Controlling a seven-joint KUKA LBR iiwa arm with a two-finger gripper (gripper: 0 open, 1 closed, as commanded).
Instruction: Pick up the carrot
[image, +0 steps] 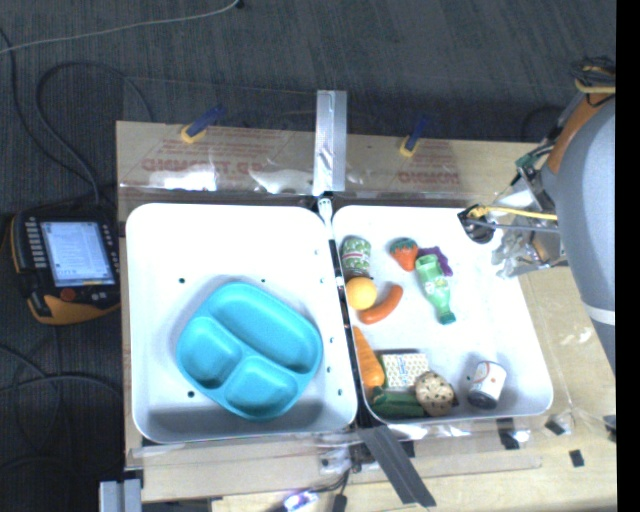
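The pale bench (470, 165) bears two bins, and the arm (592, 200) over it is cut off at the frame's right edge, with a wrist too cluttered for you to read. The gripper (512, 252) hangs at the far right corner of the right bin (505, 325); open or closed, you cannot tell. The carrot (368, 362), orange and tapered, lies along that bin's left wall near its front corner, just beside a patterned box (403, 368).

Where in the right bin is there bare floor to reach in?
Bare floor lies right of the green bottle, up to the right bin's wall. Crowded along its left side, where the carrot lies beside a box.
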